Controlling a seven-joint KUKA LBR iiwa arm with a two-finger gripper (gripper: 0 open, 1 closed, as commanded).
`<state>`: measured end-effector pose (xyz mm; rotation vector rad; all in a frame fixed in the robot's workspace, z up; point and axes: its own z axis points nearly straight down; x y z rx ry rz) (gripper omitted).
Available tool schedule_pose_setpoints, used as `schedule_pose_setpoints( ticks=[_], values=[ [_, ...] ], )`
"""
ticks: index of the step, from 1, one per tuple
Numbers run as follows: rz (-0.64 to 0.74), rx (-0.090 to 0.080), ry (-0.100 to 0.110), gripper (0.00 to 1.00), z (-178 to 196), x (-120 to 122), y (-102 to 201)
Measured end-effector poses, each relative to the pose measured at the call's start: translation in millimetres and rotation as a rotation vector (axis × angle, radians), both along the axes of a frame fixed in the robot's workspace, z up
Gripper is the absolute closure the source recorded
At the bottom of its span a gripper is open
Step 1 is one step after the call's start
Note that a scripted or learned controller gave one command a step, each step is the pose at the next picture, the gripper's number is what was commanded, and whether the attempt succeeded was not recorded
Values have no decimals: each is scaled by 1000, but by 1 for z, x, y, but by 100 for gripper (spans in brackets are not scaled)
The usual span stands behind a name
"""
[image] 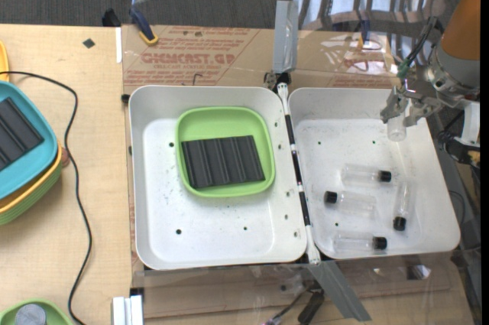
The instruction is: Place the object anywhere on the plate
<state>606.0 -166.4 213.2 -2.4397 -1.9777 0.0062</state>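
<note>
wooden bench (61,255), two white bins (153,239)

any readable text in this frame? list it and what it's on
"CHEMCAST GP" in large red letters, partly worn, on the brown paper sheet behind the left bin.
Small red print lines above and below that word on the same sheet: too small to read.
Red print on the brown sheet behind the right bin: glare-covered, unreadable.
No text seen on the green plate, the clear tubes, or the hand.
</note>
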Motion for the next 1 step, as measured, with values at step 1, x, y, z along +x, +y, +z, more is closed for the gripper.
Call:
schedule_pose_setpoints(
  ticks=[1],
  values=[
    [0, 0, 0, 0, 0, 0, 0]
  ],
)
